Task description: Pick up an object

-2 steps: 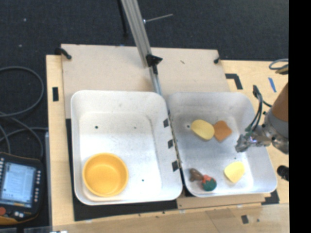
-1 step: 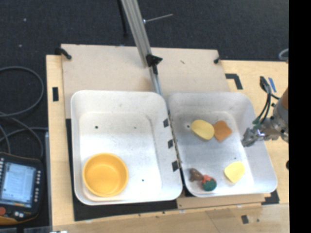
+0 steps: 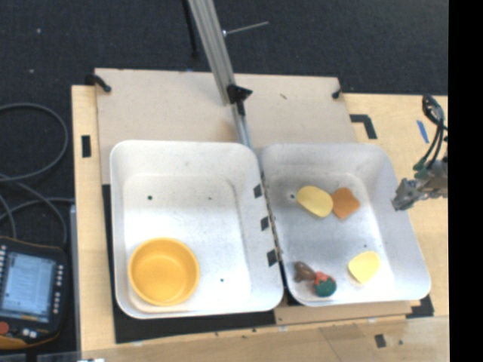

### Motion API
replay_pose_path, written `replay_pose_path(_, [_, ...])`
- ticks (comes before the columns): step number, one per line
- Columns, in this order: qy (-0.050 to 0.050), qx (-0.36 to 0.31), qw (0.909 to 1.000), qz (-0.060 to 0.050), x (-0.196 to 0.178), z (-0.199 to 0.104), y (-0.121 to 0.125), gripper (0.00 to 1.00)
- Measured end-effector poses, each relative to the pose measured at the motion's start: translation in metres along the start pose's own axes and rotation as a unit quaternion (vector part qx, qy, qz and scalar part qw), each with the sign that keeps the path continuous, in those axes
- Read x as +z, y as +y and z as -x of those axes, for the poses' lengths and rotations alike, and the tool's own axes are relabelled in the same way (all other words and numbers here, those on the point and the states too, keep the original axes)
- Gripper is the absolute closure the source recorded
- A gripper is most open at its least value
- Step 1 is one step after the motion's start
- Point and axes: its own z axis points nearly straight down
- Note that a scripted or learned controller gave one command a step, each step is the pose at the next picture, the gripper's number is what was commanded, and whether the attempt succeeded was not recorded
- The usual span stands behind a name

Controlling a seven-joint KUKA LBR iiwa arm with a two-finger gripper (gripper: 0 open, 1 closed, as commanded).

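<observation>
The hand [image 3: 411, 193] sits just outside the right rim of the right-hand shallow white bin [image 3: 400, 225], out over the table [image 3: 302, 104]; whether it is open, I cannot tell. Inside that bin, to its left, a pale yellow oval piece [image 3: 315, 200] touches an orange-brown rounded piece [image 3: 346, 202]. Nearer the front lie a yellow wedge-like piece [image 3: 364, 266] and a small green-and-red toy [image 3: 324, 284].

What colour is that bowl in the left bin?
Yellow-orange; the bowl shows plainly in the camera view.
</observation>
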Motion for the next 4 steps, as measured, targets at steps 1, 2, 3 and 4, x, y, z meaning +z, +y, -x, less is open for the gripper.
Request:
replay_pose_path(1, [0.001, -0.001, 1.0, -0.003, -0.003, 0.001, 0.001, 1.0])
replay_pose_path(2, [0.001, -0.001, 1.0, -0.003, 0.002, -0.04, 0.003, 1.0])
replay_pose_path(3, [0.002, -0.002, 1.0, -0.003, 0.0, -0.095, -0.004, 1.0])
replay_pose_path(4, [0.002, -0.001, 1.0, -0.004, 0.013, -0.142, 0.003, 1.0])
